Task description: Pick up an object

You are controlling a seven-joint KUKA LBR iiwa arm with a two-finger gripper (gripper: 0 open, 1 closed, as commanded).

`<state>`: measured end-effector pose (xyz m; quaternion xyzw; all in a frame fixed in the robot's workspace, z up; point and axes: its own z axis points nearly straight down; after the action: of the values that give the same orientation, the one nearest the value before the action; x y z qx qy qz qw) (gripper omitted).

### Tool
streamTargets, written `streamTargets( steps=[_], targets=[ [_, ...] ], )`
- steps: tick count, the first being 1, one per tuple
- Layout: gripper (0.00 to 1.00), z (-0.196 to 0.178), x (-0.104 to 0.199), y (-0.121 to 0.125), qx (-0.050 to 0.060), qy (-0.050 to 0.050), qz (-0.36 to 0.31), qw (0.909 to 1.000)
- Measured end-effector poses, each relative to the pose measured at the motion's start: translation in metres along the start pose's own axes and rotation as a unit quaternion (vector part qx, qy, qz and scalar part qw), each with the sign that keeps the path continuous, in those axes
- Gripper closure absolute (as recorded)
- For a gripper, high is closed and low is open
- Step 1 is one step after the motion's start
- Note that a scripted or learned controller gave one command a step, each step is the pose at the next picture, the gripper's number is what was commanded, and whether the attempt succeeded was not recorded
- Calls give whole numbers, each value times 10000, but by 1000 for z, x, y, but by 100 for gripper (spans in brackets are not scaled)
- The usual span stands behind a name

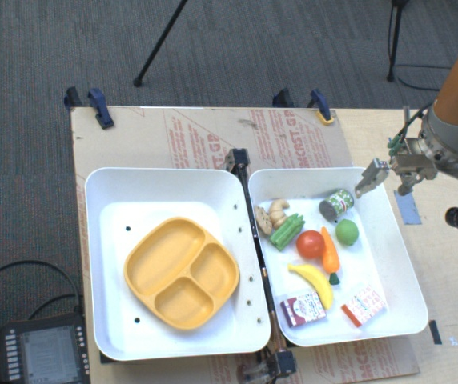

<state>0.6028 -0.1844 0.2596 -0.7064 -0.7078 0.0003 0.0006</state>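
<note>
1. The jaws stand apart with nothing between them; the gripper (390, 178) hangs at the far right corner of the right bin (409, 274), over its rim, the two fingers (371, 177) splayed out.
2. Nearest in that bin, a small red and white carton (303, 309) lies at the near left, and a red and white packet (364, 306) lies to its right, the two apart.
3. Just beyond them, a banana (313, 282) curves across the middle.
4. Farther back, a tomato (311, 244) sits with a carrot (330, 253) tight against its right side.
5. Left of the tomato, a green vegetable (287, 231) lies beside a pale lumpy piece (271, 214) by the bin's left wall.
6. A green lime (347, 232) rests right of the tomato, and a small tin (335, 204) lies on its side just beyond it, closest to the gripper but not touched.
7. Over in the left bin (105, 214), a yellow divided plate (182, 272) lies flat in the middle.
8. Far side of the bench, blue clamps (99, 106) grip the board's edge.
</note>
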Motion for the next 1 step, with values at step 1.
streamTargets(
  steps=[1],
  targets=[
    [0,136,-13,21,16,8,6,10000]
  ],
)
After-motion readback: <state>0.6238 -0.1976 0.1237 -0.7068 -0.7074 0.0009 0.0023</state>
